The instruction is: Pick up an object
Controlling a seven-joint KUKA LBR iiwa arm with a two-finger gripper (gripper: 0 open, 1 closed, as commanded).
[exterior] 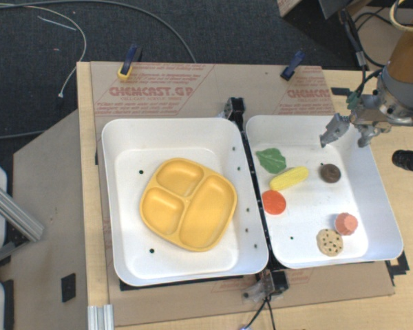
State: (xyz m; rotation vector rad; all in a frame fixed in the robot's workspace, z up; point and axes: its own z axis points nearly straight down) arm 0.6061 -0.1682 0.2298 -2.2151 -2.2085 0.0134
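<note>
Cardboard-topped bench (193, 88), two white bins. We see the gripper (347, 133) over the right bin (385, 205) at its far edge, fingers spread, nothing between them. Brown ball (330, 173) lies just below it; yellow corn (289, 179), green leaf (271, 160), orange disc (274, 203), cookie (329, 242) lie farther off. Yellow divided plate (188, 203) sits in the left bin (117, 184).

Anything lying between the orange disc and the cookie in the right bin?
No. In the camera view, bare white floor of the right bin separates the orange disc from the cookie; the pink piece sits beside the cookie, off that line.
</note>
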